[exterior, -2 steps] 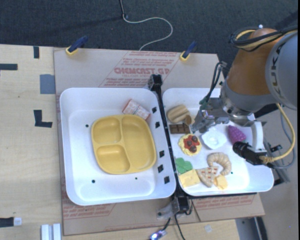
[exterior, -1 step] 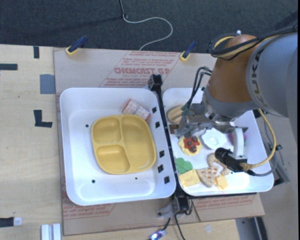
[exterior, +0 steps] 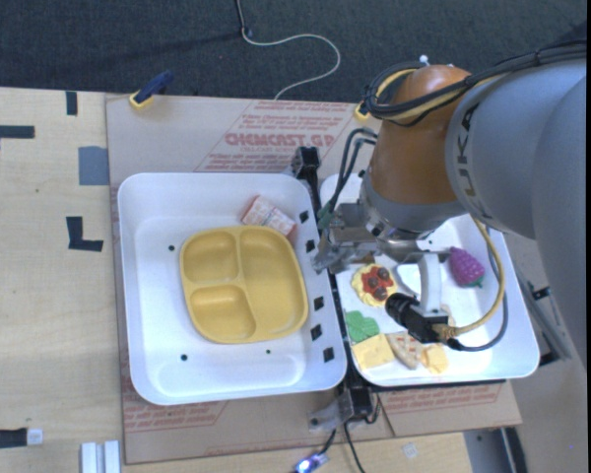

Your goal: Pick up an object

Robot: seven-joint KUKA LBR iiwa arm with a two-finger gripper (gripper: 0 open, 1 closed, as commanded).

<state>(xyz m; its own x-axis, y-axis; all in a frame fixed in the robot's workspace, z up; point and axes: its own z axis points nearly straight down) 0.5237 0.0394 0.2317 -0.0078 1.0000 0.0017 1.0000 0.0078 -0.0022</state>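
Observation:
The arm reaches over the right bin, and my gripper hangs low at that bin's left side, near the divider between the bins. Just right of it lies a small round pizza toy with red toppings. A green toy, yellow cheese-like pieces and a cracker-like piece lie at the bin's front. A purple grape bunch rests toward the right. I see nothing between the fingers from this angle.
The left bin holds a yellow divided plate and a small pink-and-white packet behind it. Both bins sit on a cardboard sheet. A white cable trails across the dark floor behind.

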